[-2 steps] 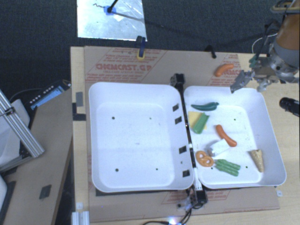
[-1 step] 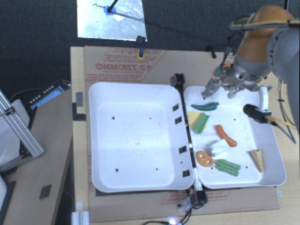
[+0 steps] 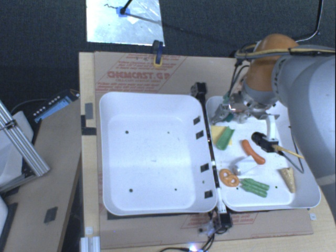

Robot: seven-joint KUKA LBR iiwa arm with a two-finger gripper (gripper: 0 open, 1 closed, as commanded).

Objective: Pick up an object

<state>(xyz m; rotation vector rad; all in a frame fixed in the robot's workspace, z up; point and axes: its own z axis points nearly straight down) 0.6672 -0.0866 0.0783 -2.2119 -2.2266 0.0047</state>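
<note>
The grey arm (image 3: pixel 307 93) reaches in from the right of the frame, with its orange band (image 3: pixel 273 49) near the top. Its claw (image 3: pixel 227 114) hangs low over the upper-left corner of the right bin (image 3: pixel 303 189), close to the wall it shares with the left bin (image 3: pixel 152 96). Whether the claw is released or clenched cannot be told from this slant (the wrist covers much of it). Just below the claw in the frame lies a yellow-and-green piece (image 3: pixel 222 136); they are very near, but contact cannot be told. Toward the middle of the right bin lies an orange-red sausage shape (image 3: pixel 253 151); at the bin's lower left sits a pretzel (image 3: pixel 229 178), with a green pod-like piece (image 3: pixel 255 187) just beside it on the right; a pale cone (image 3: pixel 287 178) lies at the lower right, apart from the rest.
</note>
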